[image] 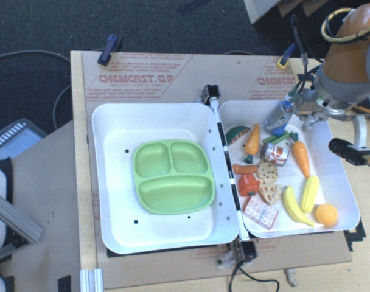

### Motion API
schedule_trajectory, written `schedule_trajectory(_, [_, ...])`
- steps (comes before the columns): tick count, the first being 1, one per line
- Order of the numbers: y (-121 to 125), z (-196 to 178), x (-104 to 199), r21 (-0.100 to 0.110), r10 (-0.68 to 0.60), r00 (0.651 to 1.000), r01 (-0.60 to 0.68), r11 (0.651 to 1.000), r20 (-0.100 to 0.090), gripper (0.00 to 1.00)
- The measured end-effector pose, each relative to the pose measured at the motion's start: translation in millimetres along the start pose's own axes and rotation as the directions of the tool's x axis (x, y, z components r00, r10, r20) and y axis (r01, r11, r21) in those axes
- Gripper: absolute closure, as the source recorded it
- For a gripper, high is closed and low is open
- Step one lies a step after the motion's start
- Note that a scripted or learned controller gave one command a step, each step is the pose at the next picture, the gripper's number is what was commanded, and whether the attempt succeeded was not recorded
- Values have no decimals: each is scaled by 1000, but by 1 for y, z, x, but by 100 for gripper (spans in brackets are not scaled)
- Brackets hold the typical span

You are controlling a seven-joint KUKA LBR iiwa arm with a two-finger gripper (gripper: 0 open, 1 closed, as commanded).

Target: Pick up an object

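The right bin (346, 181) holds several toy foods. Among them are a watermelon slice (236, 133), a small carrot (252, 140), a longer carrot (301, 157), a small can (275, 154), a banana (294, 206), a yellow corn cob (310, 193) and an orange (326, 215). My gripper (280, 122) hangs low over the bin's far part, just above a green bean (280, 139) and the can. I see nothing held in it.
A green divided plate (173, 176) lies in the left bin (112, 163). In the right bin's near part are a red pepper (247, 184), a pizza slice (269, 193) and a pink box (260, 212). The grey arm (346, 72) comes in from the upper right.
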State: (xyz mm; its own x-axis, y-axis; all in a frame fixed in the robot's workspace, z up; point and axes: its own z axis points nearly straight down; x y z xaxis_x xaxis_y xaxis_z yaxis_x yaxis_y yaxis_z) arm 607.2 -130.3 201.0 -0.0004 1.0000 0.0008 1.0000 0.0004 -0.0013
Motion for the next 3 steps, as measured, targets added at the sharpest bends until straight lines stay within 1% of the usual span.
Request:
schedule_trajectory(1, [-26,100,26,-3,1,1000,-1,1000,1,0])
schedule_trajectory(2, [18,116,5,-3,0,1000,0,1000,2,0])
schedule_trajectory(3, [18,106,5,-6,0,1000,1,1000,3,100])
